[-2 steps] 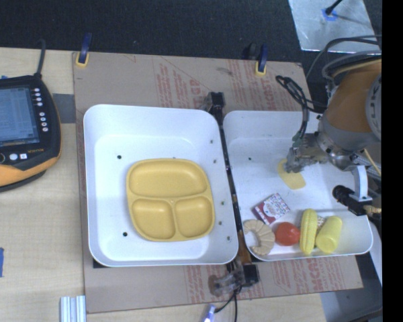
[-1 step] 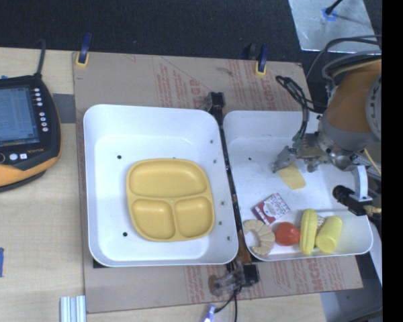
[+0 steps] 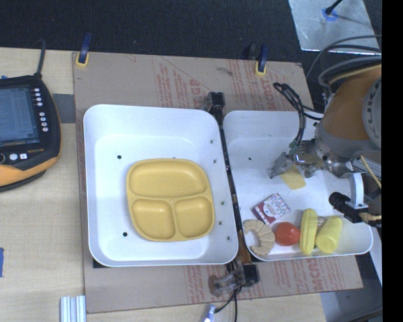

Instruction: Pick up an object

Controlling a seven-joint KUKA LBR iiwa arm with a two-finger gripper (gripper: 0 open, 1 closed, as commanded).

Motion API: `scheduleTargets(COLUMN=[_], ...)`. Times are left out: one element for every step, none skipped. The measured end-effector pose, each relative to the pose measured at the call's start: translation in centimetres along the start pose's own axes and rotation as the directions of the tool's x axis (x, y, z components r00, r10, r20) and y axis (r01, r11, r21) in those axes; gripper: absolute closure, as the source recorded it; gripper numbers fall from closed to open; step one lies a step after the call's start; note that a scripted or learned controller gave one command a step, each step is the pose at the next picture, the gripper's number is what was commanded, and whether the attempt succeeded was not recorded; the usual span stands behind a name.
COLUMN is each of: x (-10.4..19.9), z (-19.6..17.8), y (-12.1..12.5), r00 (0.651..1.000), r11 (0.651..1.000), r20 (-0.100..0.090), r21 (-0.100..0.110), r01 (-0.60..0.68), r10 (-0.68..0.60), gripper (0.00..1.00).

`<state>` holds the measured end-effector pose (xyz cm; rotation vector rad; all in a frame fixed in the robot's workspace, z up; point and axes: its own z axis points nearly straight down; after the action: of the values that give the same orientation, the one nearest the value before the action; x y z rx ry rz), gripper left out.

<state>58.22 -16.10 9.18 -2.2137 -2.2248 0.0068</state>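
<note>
Looking down from my remote seat, I list what I see, largest first.

Bench: cardboard sheet (image 3: pixel 188 72) clamped over a wooden top, with a teach pendant (image 3: pixel 17 129) lying at the far left.
Left bin (image 3: pixel 101 180): it carries a yellow divided plate (image 3: pixel 169 198) with three compartments, roughly centred.
Right bin (image 3: pixel 255 139): toys crowd its near edge, and the far part shows bare white floor.
Arm (image 3: pixel 349 116): grey with an orange band, entering from the right over the right bin.
Gripper (image 3: pixel 292 165): low over the middle of the right bin, fingers spread, not clenched on anything I can see.
Pale yellow block (image 3: pixel 294 178): the nearest object, just under and touching the fingertips as I see it; I cannot tell whether it is pinched.
Yellow corn cob (image 3: pixel 308 231): near edge, beside a yellow bottle-like toy (image 3: pixel 330 234).
Red tomato (image 3: pixel 287 233): between the corn and a tan ring-shaped pastry (image 3: pixel 259 236).
Small red-and-white packet (image 3: pixel 272 208): just above the tomato.
</note>
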Motion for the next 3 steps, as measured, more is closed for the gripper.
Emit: scheduleTargets(x=[-0.1,-0.1,-1.2], z=[-1.0,-1.0,0.0], y=[0.0,0.0,0.1], r00=[1.0,1.0,1.0], r11=[1.0,1.0,1.0], r20=[0.001,0.001,0.0], r21=[0.002,0.002,0.0], r01=[0.002,0.003,0.0], r10=[-0.002,-0.003,0.0], gripper=[1.0,0.0,0.0])
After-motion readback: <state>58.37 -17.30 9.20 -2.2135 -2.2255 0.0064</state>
